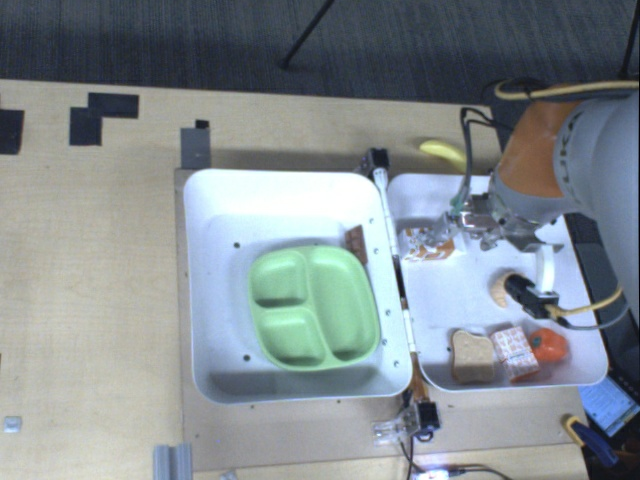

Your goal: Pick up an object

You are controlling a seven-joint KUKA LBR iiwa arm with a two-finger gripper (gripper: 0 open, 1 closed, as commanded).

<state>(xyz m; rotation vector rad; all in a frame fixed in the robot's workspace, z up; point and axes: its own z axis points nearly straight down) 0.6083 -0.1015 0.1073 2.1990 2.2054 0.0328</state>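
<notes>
In the right bin (430, 303) lie a small orange-and-white patterned item (426, 244) at the upper left, a tan round piece (499, 290) in the middle, and along the front a slice of bread (472, 356), a patterned cube (512, 352) and a red tomato-like thing (550, 346). My gripper (463, 218) hangs over the bin's upper part, just right of and above the orange-and-white item. I see nothing held in it.
The left bin (215, 268) holds a green divided plate (312, 306) with a small brown piece (354, 239) at its upper right corner. A yellow object (440, 150) lies on the bench behind the right bin. The arm covers the right bin's far right corner.
</notes>
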